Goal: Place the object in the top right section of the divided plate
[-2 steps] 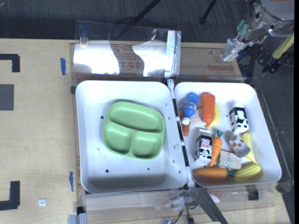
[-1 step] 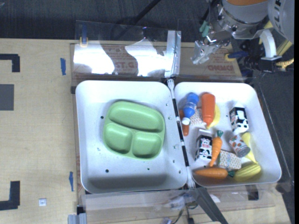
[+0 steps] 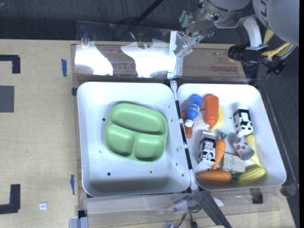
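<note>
The green divided plate (image 3: 137, 132) lies in the left bin (image 3: 90, 108), a little toward the far side of that bin's middle, with one long section along its far edge and two smaller sections along its near edge. All three sections hold nothing. Bare white floor rings the plate on every side, widest on the side nearest the camera.

The task names no one object; the candidates all sit in the right bin (image 3: 270, 127), across the shared rim from the plate. Closest to the plate are a blue bottle (image 3: 193, 106) and an orange bottle (image 3: 211, 109) beside it. Past these stands a cow-patterned carton (image 3: 242, 121), and a second cow-patterned carton (image 3: 207, 150) lies nearer the camera. A carrot (image 3: 220, 151) leans beside that one, a small can (image 3: 243, 148) sits just past it, and along the bin's near rim lie a larger carrot (image 3: 214, 176) and a yellow banana (image 3: 251, 175). No print on any of them can be read.

The gripper (image 3: 183, 44) hangs beyond the far rims of both bins, in line with the divide and well apart from the plate. Whether its fingers are spread or closed cannot be told. On the board behind the right bin, red lettering (image 3: 223, 69) is too blurred to read.
</note>
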Motion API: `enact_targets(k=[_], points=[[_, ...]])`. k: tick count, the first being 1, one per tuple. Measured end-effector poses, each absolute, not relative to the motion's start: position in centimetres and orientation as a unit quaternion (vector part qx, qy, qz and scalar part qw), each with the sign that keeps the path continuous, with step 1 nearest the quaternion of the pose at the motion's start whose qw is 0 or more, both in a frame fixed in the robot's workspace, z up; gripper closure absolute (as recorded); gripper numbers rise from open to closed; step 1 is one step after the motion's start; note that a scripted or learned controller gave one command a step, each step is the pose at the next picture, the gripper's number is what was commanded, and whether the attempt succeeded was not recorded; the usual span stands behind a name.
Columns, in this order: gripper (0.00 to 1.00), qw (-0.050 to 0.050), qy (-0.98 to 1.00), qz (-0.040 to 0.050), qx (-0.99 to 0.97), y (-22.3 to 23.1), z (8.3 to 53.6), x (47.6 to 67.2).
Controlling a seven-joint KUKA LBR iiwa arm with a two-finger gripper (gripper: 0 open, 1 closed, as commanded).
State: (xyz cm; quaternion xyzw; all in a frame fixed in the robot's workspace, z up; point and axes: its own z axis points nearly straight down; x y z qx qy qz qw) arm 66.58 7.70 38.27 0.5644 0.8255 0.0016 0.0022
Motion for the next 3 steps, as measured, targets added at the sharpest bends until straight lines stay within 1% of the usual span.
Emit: enact_targets(k=[1, 2, 3], points=[[1.00, 0.000, 0.874, -0.0001, 0.487, 16.8, 32.0, 66.6], [1.00, 0.002, 0.836, 0.0019, 0.549, 21.6, 36.6, 66.7], [1.00, 0.000, 0.791, -0.0001, 0.612, 21.6, 20.0, 66.7]])
